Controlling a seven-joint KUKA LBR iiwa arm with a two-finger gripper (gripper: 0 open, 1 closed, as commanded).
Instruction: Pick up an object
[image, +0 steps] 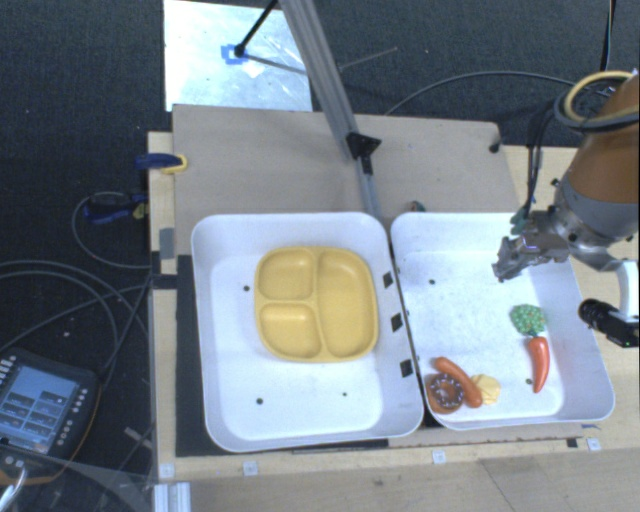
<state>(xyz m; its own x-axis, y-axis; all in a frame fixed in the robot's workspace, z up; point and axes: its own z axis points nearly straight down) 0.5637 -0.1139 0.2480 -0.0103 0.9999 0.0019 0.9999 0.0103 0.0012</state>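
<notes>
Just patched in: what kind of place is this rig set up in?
Likely a robotics lab bench: two shallow white plastic bins hold toy food and a yellow divided plate, with loose cables and a handheld control pendant on the dark floor.

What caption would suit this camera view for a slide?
Grey two-finger gripper above the right white bin of toy foods; yellow divided plastic plate in the left white bin.

Grey arm (600, 205), orange band, dark gripper (512, 258).
</notes>
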